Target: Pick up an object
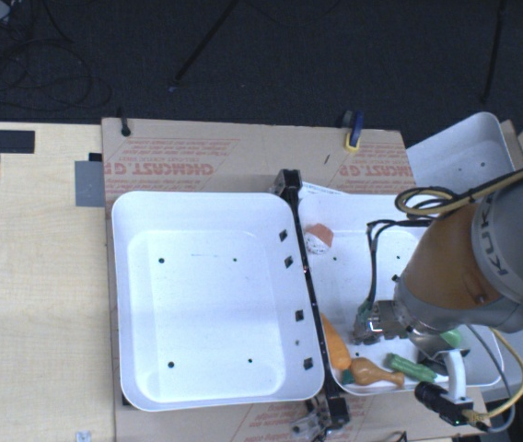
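In the right bin, the grey arm with its orange band reaches down over the lower half. Its gripper sits low near the bin's front left corner. Just left of the gripper, an orange carrot-shaped object lies along the bin's left wall. A tan-orange object and a green object lie at the front rim below the gripper. A small reddish-brown piece rests near the back left of the same bin. The arm hides most of the bin's right side.
The left white bin stands beside the right one, with a black divider between them. Both rest on cardboard. Black cables loop off the arm. A tilted white lid stands at the back right.
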`<action>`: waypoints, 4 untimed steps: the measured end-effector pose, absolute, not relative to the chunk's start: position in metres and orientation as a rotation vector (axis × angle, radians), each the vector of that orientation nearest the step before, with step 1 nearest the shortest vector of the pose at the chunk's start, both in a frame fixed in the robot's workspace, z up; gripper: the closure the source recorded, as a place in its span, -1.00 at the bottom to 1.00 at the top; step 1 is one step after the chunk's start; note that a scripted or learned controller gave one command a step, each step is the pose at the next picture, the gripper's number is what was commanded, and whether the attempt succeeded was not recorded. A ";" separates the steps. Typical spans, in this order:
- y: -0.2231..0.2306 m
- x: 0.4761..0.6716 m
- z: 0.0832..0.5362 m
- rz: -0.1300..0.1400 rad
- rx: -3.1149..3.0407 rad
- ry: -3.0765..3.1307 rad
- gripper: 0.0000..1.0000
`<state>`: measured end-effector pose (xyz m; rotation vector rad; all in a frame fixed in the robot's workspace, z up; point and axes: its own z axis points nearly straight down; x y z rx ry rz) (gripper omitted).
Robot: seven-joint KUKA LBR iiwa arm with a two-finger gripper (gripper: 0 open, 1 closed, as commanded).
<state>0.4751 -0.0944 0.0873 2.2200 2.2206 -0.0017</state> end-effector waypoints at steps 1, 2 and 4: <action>-0.099 0.476 0.089 -0.003 2.220 2.209 -1.00; -0.008 0.549 0.310 0.018 2.204 2.224 -1.00; -0.109 0.469 0.122 -0.015 2.239 2.222 -1.00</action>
